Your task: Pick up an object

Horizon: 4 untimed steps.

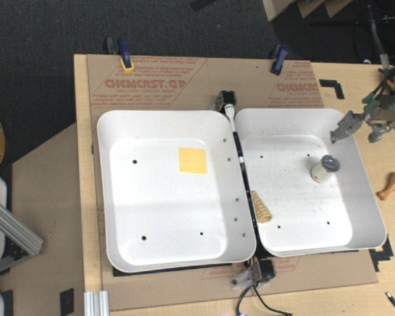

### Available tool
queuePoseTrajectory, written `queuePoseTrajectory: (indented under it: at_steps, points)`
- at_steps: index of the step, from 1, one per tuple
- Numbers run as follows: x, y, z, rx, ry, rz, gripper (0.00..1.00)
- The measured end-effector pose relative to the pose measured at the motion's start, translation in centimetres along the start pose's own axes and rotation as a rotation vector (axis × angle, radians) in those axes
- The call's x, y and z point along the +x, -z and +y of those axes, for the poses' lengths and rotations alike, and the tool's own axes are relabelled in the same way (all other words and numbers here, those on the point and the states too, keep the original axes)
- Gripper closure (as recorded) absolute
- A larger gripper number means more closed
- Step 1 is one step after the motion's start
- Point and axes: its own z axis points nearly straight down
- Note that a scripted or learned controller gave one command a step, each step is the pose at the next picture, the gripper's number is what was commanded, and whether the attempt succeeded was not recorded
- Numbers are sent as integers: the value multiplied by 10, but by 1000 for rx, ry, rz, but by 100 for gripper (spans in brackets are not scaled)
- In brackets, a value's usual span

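A brown board covers the bench, printed with red lettering along its far edge, where two blue clamps grip it, one toward the left and one further right. On the board lie two shallow white bins side by side, their inner rims touching along a dark seam.

The left bin holds a flat yellow square, which lies in the far half, right of the bin's middle and well apart from every wall.

The right bin holds two things. A tan cone-shaped piece lies against the bin's left wall, just beside the seam, in the near half, with its narrow end pointing away from the camera. Further right, a small white cylinder with a grey cap lies right of the bin's middle, near the right wall and apart from the cone.

The gripper hangs over the far right corner of the right bin, above the rim, beyond the capped cylinder and not touching it. Nothing shows in its grasp; whether the pincer is wide or narrow cannot be told from this angle
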Motion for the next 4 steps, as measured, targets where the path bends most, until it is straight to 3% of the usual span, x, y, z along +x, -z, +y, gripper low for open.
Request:
queuePoseTrajectory:
  at_steps: [1,2,3,4]
  points:
    - [1,7,-3,5,-1,2,100]
    - [57,149,14,-8,5,2,100]
    - [121,45,9,18,2,7,100]
    - [136,224,33,-10,1,3,100]
